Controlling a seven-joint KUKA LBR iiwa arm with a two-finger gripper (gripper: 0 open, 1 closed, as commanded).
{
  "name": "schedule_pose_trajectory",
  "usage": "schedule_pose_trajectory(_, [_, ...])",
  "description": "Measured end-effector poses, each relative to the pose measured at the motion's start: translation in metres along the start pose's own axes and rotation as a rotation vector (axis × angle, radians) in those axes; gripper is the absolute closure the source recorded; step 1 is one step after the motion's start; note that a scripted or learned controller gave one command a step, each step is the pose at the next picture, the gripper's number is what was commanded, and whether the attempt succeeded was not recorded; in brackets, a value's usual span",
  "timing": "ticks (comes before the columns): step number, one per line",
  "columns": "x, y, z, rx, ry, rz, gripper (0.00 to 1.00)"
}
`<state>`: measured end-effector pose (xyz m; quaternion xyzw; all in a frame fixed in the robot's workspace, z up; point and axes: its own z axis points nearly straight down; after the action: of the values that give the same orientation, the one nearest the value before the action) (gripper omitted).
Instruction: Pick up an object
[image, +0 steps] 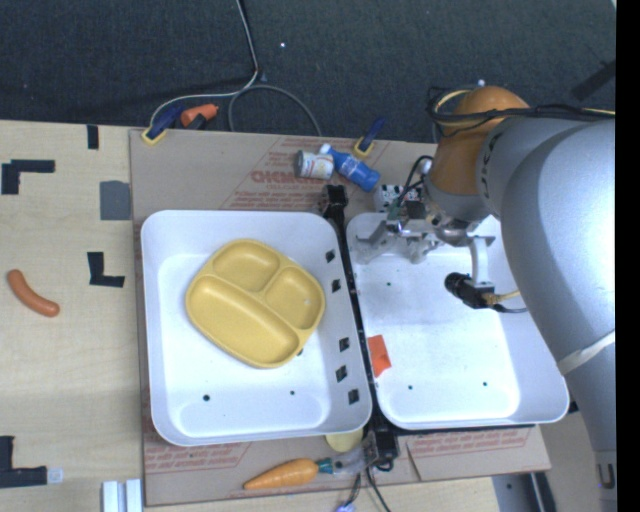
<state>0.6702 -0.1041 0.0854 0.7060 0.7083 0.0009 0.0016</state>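
While the arm reaches in from the right, its gripper sits low over the far left corner of the right bin; whether it is apart or together cannot be told from this angle, and nothing shows between its tips.

Count: two shallow white bins, side by side, touching along a black-clipped seam. One yellow divided plate in the left bin. One small orange piece in the right bin. Off the bins: one carrot at the near edge of the brown board, one sausage well to the left on the bench, one blue-and-white bottle lying on its side beyond the bins.

Orange piece: lies flat on the right bin's floor, just beside the left wall, roughly midway along it, well apart from the gripper. Small four-sided shape, slightly longer than wide; long axis runs roughly near-to-far, tilted a little. Too small to tell material.

Plate: smooth, matte plastic look, rounded outline, three compartments split by raised ribs; rests tilted diagonally in its bin.

Bins: smooth, glossy white, rounded corners, a few dark dots on the floors.

Carrot: tapered, orange, tip pointing left. Sausage: smooth, reddish-orange, curved.

Arm: grey rounded shell, orange band above the wrist, black cable looped beside it.
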Motion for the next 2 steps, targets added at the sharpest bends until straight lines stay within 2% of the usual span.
schedule_pose_trajectory(1, [0.0001,-0.0008,-0.0105,0.001,-0.001,-0.001,1.00])
schedule_pose_trajectory(2, [-0.0003,-0.0011,-0.0098,0.002,-0.003,-0.001,0.00])
